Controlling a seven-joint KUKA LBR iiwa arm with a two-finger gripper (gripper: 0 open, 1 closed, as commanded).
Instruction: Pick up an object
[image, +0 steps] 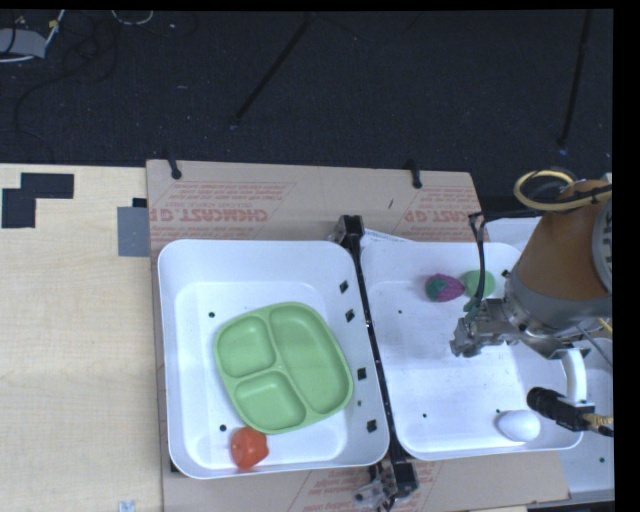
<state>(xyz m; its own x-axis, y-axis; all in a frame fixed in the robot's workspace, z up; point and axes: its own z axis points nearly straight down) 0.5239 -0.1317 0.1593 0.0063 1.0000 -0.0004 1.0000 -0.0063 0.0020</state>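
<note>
A grey KUKA arm with an orange band above its wrist reaches in from the right over the right-hand shallow white plastic bin (420, 420), its two-finger gripper (468, 343) poised low above the bare middle of the bin floor; whether that gripper is wide, narrow or holding anything cannot be told from this slanted overhead view. Candidates for the pick lie close by: a small round purple-and-green ball (443, 288) sits near the bin's far wall, just beside a green rounded object (476, 282) partly hidden by the arm's cable, and a smooth white egg-shaped object (519, 425) rests in the near right corner. In the left-hand shallow white bin (190, 300), a pale green three-compartment plastic plate (284, 366) lies flat, with a small orange-red lump (249, 447) touching or just beside its near edge. The nearest target appears to be the purple-and-green ball, a little beyond the gripper. To do the grasp well, the arm would likely need to centre over the ball, come straight down and close across its widest part, since a round thing can roll away from a glancing touch, and the green neighbour and the bin wall leave little room on that side.
</note>
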